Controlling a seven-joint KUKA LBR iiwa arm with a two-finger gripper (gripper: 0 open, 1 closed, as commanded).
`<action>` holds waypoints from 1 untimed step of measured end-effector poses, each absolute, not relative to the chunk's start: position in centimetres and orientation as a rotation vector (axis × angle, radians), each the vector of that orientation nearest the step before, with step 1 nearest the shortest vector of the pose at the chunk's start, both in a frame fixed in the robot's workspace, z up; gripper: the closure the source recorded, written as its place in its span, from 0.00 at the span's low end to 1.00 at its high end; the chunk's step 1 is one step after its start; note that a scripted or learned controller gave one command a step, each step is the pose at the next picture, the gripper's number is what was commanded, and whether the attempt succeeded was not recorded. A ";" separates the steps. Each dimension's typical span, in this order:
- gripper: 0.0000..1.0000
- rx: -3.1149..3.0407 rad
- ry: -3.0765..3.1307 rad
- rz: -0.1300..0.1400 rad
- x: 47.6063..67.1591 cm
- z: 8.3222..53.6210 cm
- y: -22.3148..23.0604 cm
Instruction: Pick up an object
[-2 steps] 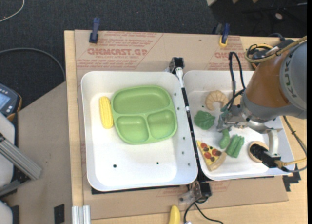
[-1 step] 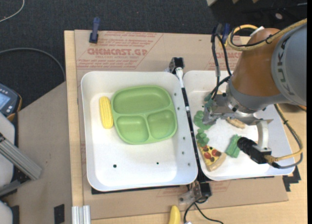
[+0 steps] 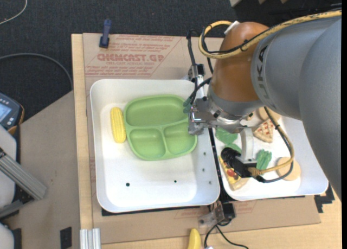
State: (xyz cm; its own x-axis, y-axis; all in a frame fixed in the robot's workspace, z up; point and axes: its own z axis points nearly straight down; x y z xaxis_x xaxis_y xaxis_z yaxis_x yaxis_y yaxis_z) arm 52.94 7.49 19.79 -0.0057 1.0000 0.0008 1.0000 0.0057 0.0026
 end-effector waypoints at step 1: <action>1.00 2.216 2.226 0.004 48.2 25.2 10.7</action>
